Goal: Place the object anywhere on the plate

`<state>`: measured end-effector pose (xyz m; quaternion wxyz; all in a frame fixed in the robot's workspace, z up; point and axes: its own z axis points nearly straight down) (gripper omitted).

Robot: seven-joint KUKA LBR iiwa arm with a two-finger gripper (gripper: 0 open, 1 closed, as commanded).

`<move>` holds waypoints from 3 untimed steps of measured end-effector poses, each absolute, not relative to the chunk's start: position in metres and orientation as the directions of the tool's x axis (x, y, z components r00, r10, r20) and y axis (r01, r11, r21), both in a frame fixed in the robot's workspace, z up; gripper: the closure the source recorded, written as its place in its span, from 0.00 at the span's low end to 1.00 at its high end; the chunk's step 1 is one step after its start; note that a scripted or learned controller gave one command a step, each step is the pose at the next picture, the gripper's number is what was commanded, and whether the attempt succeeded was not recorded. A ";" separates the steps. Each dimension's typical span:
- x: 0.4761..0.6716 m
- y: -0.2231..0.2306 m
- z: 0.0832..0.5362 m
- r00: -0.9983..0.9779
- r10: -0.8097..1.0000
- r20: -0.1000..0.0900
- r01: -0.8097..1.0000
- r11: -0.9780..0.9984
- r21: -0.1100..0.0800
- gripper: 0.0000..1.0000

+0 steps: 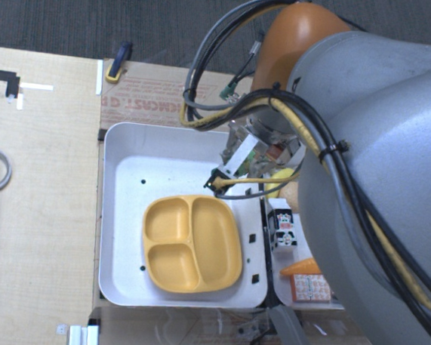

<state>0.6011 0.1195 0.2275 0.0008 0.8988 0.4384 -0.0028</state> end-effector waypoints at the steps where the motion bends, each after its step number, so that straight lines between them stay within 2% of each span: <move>1: 0.570 0.211 0.150 0.559 0.829 -0.007 0.829 -0.559 -0.003 1.00; 2: 0.564 0.225 0.112 0.575 0.818 0.008 0.818 -0.575 0.008 1.00; 3: 0.562 0.226 0.108 0.574 0.819 0.004 0.819 -0.574 0.003 0.00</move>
